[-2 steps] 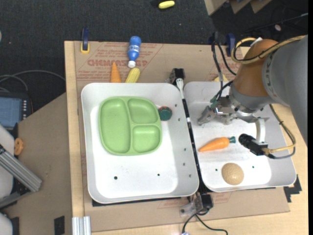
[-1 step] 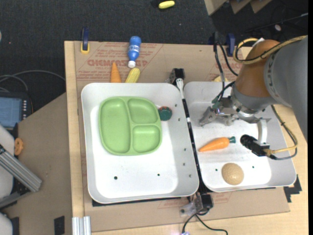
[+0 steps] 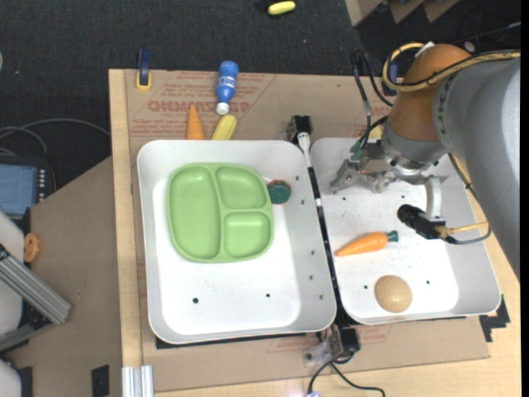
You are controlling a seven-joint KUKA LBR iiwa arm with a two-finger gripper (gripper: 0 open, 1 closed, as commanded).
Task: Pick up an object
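Note:
An orange toy carrot (image 3: 364, 243) with a green tip lies in the middle of the right bin (image 3: 463, 304). A tan round object (image 3: 393, 293) rests near that bin's front edge. My gripper (image 3: 368, 175) hangs low over the far left part of the right bin, a short way behind the carrot and apart from it. Nothing shows in its grasp. The grey arm with its orange band (image 3: 430, 69) covers the bin's far right corner. In the left bin (image 3: 223, 304) a small teal and red object (image 3: 279, 191) sits beside a green divided plate (image 3: 219, 212).
Behind the left bin, on the cardboard, lie a blue and white bottle (image 3: 226, 85), a yellow piece (image 3: 225, 126) and an orange piece (image 3: 193, 124). A black part with a yellow cable (image 3: 417, 219) hangs over the right bin. A black clamp (image 3: 300, 127) sits between the bins' far corners.

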